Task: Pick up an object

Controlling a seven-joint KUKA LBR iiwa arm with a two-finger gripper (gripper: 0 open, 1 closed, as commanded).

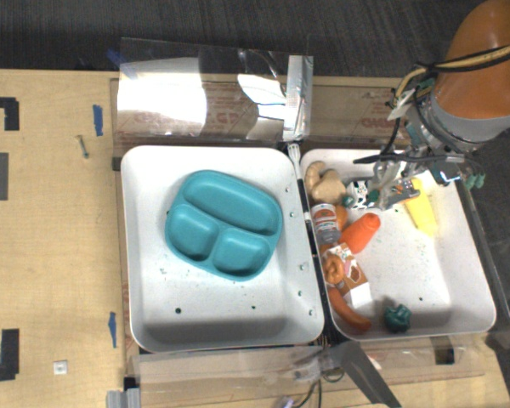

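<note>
My gripper (389,185) hangs over the back part of the right bin (459,287), below the orange band of the arm (484,41). A yellow piece (423,212) lies just to its right, and a small green and white item (357,196) just to its left. An orange carrot-like toy (363,231) lies a little in front of it. Along the bin's left wall sit a tan lumpy toy (322,181), a small labelled bottle (325,221), an orange printed packet (340,266), a white block (359,296) and an orange sausage shape (348,314). A dark teal toy (397,317) rests near the front.
The left bin (144,296) holds a teal divided plate (224,223). A clear plastic sheet with a tape strip (296,100) lies behind the bins. Cables (408,92) hang from the wrist. The right bin's middle and right floor is bare white.
</note>
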